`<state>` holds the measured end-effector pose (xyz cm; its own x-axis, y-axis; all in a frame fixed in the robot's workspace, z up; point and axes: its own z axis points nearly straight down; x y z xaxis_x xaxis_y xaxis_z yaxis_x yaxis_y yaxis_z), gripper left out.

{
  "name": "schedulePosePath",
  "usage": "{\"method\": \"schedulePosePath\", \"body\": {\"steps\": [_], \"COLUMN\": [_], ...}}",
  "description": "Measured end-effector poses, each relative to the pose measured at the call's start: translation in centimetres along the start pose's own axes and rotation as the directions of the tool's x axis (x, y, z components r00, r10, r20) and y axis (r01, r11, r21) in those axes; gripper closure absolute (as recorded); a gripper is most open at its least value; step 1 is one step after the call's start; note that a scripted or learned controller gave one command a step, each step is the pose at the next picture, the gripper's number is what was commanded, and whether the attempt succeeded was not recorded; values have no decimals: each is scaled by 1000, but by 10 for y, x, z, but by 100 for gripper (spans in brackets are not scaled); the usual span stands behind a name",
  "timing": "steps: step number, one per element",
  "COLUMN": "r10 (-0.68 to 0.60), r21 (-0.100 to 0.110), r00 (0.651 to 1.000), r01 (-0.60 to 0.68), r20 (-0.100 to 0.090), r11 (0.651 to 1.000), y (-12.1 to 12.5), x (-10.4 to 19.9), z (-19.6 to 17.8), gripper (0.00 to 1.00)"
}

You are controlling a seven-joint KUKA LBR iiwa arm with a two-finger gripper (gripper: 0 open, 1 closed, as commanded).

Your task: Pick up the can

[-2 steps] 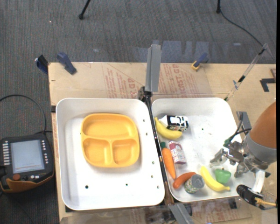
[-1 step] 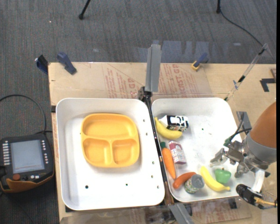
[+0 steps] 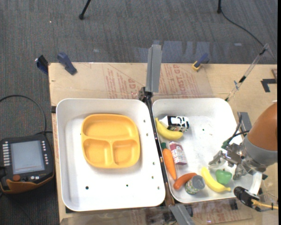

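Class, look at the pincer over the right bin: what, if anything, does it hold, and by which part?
It cannot be told. The pincer sits by the green object; the can lies apart, untouched.

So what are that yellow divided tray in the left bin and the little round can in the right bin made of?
The yellow divided tray looks like moulded plastic: one even colour, rounded compartment walls, a soft sheen. The small round can seems to be metal, judging by its greyish, dully shiny top and a printed label round its side, though it is too small to be sure. The white bins look like smooth, matte plastic.
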<state>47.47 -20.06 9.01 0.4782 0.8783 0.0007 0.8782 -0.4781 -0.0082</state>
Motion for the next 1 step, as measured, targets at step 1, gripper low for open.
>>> {"method": "schedulePosePath", "body": {"steps": [1], "r10": [-25], "r21": [-2], "r00": [1000], "r01": [25], "r20": [0], "r11": [1000], "y": [1], "x": [-2], "z": [-11], "gripper": [0]}}
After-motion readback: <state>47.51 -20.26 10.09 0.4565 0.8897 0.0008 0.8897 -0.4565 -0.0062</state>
